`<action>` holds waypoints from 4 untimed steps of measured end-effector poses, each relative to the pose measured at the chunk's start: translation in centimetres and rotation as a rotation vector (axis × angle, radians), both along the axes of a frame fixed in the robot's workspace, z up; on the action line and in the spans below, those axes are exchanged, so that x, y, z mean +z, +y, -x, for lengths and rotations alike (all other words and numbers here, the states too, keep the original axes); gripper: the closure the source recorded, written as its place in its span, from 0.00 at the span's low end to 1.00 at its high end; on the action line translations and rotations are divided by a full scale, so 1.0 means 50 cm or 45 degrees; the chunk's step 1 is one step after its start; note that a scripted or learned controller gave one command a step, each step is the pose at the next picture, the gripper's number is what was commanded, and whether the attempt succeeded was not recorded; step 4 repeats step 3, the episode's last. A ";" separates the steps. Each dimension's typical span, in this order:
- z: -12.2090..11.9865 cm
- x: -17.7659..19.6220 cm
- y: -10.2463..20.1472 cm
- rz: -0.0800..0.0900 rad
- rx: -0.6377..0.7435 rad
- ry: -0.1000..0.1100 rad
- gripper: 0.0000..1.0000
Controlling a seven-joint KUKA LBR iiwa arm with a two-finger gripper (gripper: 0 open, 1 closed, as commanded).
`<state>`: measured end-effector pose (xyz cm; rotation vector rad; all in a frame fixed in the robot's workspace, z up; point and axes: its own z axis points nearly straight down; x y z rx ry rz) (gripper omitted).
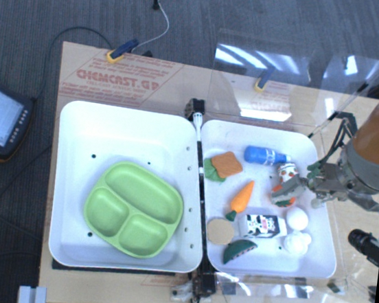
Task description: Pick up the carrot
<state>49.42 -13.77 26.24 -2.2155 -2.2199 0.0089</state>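
Roughly in the middle of the right bin lies the carrot, a small orange toy with a green tuft at its lower end, tilted so the tip points up and to the right. It looks like a light moulded plastic piece: stiff, smooth and probably a little slippery, with nothing about it likely to break. Because it tapers, a hold near the tip would probably squeeze it out; my judgement is that the thick part just above the tuft is the better place, with the closing direction set across its long axis.

Up and to the left of the carrot sits a brown-and-green sandwich toy, near but apart. Above the carrot lies a blue bottle. Just below and right of the carrot is a black-and-white milk carton, close enough to crowd a descent on that side. Below the carrot's tuft rests a tan round cookie, and below that a watermelon slice. Two white eggs lie to the carrot's lower right.

Well to the right of the carrot, over the bin's right wall, hangs the gripper; whether it is apart or together I cannot tell. Left of the carrot, in the other bin, sits a green divided plate.
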 end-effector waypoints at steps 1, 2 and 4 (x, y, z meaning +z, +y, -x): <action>-0.079 -0.172 0.150 -0.003 -0.134 0.012 0.00; -0.149 -0.346 0.085 -0.004 -0.441 -0.010 0.00; -0.151 -0.331 0.086 0.000 -0.436 -0.013 1.00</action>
